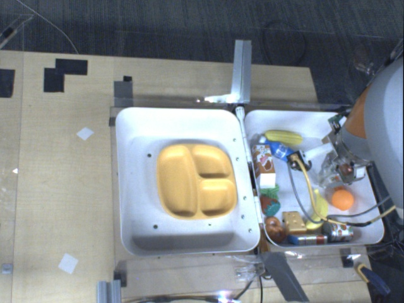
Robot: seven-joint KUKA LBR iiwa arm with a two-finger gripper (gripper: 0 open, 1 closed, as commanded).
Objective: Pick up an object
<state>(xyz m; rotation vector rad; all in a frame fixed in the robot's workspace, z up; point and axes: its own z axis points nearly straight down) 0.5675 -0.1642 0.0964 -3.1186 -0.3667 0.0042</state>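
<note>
Camera view showed the right bin point(377, 232) crowded with small things: an orange ball point(342, 199) lay near its right wall, a banana point(283, 136) near the far wall, and a second yellow fruit point(319, 205) just left of the ball. Along the bin's left side sat a printed carton point(264, 158), a white block point(268, 180) and a red and green toy point(271, 204), with a tan block point(294, 220) and a dark tube point(323, 237) by the near wall. The end effector point(341, 166) hung low in the right part of this bin, just above the ball in the picture; whether its fingers stood apart or together could not be told, and nothing was seen between them. A yellow cable point(303, 188) ran from it across the bin floor. The grey arm point(385, 112) with its orange band came in from the right. The left bin point(132, 188) held a yellow divided tray point(196, 180). Both bins sat on the pale wooden surface point(57, 188).
</note>
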